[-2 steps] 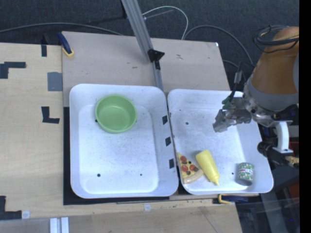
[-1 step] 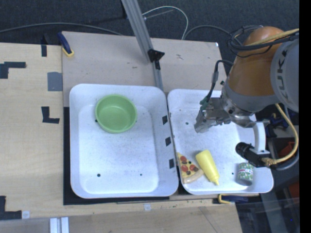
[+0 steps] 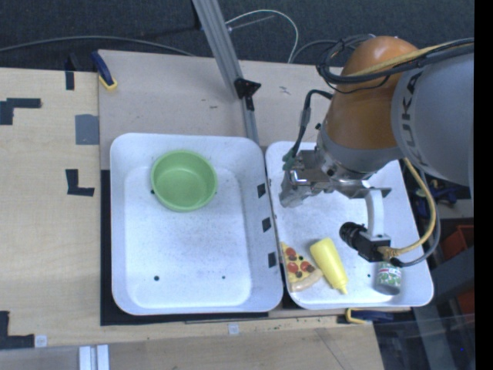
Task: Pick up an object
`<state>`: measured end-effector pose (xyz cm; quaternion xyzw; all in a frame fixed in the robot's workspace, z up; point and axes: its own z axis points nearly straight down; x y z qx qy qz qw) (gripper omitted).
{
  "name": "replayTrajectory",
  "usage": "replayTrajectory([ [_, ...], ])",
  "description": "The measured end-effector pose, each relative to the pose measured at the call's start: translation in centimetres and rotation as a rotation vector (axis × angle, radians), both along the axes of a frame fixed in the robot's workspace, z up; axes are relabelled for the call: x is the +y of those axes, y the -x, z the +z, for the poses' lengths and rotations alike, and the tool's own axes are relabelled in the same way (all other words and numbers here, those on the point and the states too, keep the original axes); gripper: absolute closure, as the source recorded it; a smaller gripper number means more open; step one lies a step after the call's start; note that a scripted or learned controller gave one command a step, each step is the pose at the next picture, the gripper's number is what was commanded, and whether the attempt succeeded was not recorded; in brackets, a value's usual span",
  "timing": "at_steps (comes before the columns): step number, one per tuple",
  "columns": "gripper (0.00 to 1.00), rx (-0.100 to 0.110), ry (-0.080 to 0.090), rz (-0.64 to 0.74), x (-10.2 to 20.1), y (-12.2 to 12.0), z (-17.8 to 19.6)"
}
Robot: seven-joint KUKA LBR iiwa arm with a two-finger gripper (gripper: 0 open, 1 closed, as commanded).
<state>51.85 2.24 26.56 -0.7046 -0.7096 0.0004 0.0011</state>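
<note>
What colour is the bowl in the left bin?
Light green, clear in the camera view: the bowl.

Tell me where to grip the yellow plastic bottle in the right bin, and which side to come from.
Grip the yellow plastic bottle across its wider middle body, coming straight down from above. It lies flat and slanted on the floor of the right white bin, so its long sides are exposed. Keep the pincer square across its length; the pizza slice toy sits close on one side, leaving little room there.
</note>
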Motion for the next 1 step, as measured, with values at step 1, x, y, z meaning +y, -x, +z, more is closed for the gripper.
replayTrajectory([
  [1,1.00,0.000,0.000,0.000,5.36,-0.80,-0.66],
])
